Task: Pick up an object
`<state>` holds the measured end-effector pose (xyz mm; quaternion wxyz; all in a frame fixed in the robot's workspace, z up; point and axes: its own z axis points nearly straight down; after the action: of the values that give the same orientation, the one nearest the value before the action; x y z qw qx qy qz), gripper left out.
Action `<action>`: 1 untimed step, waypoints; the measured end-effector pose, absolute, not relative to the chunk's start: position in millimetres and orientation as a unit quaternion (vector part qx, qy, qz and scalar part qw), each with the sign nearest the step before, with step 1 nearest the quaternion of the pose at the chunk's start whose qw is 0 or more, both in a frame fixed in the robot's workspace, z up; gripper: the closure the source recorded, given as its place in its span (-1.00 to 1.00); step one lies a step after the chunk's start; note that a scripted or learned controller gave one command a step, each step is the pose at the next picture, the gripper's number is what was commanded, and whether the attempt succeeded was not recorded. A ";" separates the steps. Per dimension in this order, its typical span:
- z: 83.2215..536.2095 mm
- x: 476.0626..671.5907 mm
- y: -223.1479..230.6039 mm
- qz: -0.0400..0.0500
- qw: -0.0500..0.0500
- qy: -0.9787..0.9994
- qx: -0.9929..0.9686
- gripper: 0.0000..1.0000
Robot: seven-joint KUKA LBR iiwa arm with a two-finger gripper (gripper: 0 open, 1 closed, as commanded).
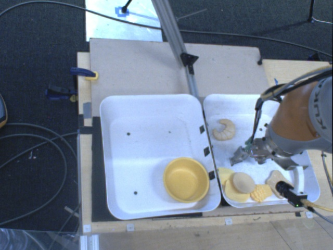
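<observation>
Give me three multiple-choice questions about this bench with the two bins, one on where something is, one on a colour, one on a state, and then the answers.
1. Where is the yellow bowl?
A. Left bin, near front edge
B. Right bin
C. On the bench outside the bins

2. What colour are the bins?
A. Blue
B. White
C. Black

3. How does the bowl sit?
A. Upside down
B. On its side
C. Upright, opening up

Answers:
1 A: it rests in the left bin, close to the wall shared with the right bin.
2 B: both bins are white.
3 C: its hollow inside faces the camera.

The end effector is over the right bin, near the croissant-shaped piece.
</observation>
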<state>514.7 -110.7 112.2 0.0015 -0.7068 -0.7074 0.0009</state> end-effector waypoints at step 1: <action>125.1 516.3 -111.0 -0.001 -0.001 -0.707 -0.707 1.00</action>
<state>516.3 -111.0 125.1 -0.0011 -0.7068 -0.7075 -0.0009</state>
